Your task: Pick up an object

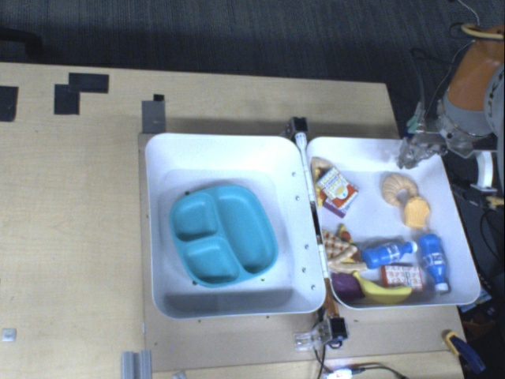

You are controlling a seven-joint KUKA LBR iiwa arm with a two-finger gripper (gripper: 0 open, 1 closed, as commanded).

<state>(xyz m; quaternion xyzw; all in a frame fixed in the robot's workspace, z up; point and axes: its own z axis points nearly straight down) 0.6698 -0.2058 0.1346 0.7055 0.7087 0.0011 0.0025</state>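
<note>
The right bin [371,152] holds several small items: a juice carton [335,189], a tan croissant [398,186], a yellow-orange piece [417,210], a waffle-like snack [341,247], two blue bottles [390,252] [432,262], a red-labelled packet [403,275], a banana [383,290] and a purple piece [344,283]. My gripper [412,155] hangs over the bin's far right corner, just above and right of the croissant, with nothing seen between its fingers.
The left bin [158,212] holds a turquoise three-compartment plate [223,234]. The arm [473,93] reaches in from the right edge. Black markers [79,91] lie on the wooden bench at the far left. Cables trail at the bench's front edge [347,362].
</note>
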